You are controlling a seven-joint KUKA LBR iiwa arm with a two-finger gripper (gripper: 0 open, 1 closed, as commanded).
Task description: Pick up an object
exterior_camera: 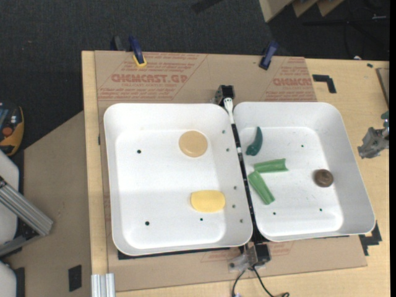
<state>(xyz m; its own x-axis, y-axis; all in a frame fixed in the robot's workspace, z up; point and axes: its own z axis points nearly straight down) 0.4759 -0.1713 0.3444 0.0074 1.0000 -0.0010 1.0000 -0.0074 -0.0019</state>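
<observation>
Cardboard-topped bench, 2 white bins, possibly dark carpet.

My way into the right bin is open; three green pieces crowd its left wall, a brown disc sits right, bare floor between.

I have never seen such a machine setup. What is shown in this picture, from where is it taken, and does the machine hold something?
One camera looks down at a slant on a bench with two shallow white bins. The left bin holds a tan round disc and a yellow oval piece. The right bin holds a dark teal curved piece, two green sticks and a small brown round object. At the right edge, a grey metal part is probably the robot's gripper; whether it is open is unclear. Nothing is seen held.
</observation>
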